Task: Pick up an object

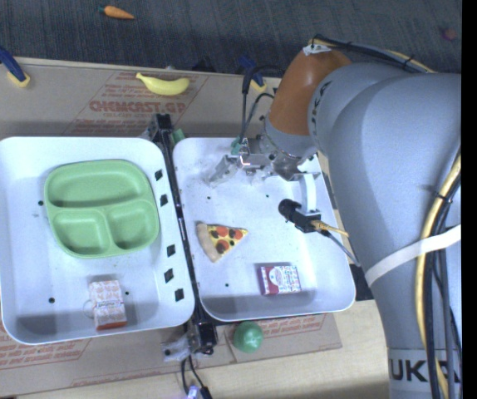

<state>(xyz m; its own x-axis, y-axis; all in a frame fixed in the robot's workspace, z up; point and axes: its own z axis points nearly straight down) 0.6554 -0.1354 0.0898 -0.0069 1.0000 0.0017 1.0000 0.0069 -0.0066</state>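
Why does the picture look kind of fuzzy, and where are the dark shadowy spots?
The camera view is soft all over, so the print on the small red box can't be read; the gripper looks smeared near the right bin's top edge; a grey shadow lies along the left bin's front inside wall; no strong glare.

"UK" on arm base (413,371), faint "CHEWCAST" on cardboard (130,106)

Grey arm (371,140) over right bin (338,293), pizza slice (220,239), red packet (278,278); green tray (101,206) in left bin (6,223)
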